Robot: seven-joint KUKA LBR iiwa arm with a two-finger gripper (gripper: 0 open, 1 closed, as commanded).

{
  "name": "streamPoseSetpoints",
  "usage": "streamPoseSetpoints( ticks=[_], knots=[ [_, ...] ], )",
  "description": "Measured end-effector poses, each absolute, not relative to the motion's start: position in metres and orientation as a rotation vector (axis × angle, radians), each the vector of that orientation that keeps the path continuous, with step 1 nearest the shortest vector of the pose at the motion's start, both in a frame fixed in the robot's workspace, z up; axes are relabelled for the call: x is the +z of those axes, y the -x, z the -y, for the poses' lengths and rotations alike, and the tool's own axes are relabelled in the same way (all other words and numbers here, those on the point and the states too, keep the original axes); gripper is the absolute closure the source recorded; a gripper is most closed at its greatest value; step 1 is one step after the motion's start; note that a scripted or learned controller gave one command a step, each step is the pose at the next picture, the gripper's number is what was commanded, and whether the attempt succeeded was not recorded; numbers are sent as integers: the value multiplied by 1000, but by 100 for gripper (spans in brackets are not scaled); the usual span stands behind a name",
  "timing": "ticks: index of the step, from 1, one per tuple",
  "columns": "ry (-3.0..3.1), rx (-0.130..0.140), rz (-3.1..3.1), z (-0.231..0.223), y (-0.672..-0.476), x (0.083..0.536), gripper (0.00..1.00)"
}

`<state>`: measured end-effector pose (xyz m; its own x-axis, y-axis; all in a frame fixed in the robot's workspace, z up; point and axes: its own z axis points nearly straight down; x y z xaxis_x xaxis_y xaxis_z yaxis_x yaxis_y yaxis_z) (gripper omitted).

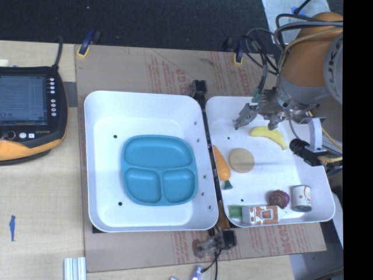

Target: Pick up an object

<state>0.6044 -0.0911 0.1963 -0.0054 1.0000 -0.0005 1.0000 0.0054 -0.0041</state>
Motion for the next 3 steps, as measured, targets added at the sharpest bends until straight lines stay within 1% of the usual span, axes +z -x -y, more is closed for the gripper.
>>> streamPoseSetpoints(
  ticks=[1,2,3],
  knots=[
    [2214,8,2225,121,-587,116,0],
    [2216,7,2223,115,-584,92,0],
    [2216,2,2224,98,-656,92,0]
  ],
)
